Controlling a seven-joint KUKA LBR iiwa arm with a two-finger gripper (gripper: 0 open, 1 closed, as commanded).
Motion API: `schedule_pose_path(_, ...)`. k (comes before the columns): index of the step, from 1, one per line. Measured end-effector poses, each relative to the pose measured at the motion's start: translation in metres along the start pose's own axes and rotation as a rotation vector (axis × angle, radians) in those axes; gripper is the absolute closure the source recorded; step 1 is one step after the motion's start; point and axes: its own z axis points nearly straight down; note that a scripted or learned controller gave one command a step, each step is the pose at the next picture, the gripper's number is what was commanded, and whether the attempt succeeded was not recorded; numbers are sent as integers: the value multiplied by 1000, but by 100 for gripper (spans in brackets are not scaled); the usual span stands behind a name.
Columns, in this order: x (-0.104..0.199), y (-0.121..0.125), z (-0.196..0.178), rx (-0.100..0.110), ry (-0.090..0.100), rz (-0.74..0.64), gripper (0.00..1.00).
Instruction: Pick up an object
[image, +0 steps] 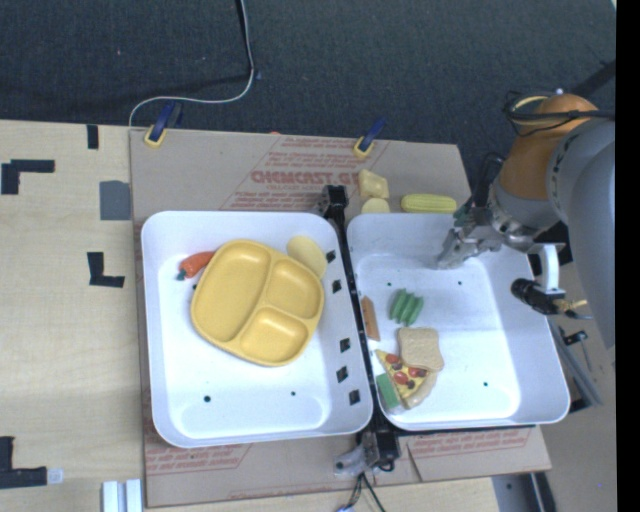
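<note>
Your gripper (452, 252) hovers over the right bin (520, 395), near its back rim; you cannot tell its grasp. The green toy (405, 306) lies near the bin's middle.

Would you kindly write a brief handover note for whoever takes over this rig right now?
Gripper: low over the right white bin's far edge, nothing seen between its fingers.
Right bin: green ridged toy, tan bread slice, pizza slice, thin orange stick.
Left white bin: yellow divided plate.
Done: nothing picked.
Left: grasp and lift one object.
</note>
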Motion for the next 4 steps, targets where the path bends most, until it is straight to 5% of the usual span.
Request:
schedule_pose_path(1,0,0,0,1,-1,0,0)
schedule_pose_path(2,78,-33,11,5,3,-2,0)
schedule_pose_path(4,104,-80,10,0,1,4,0)
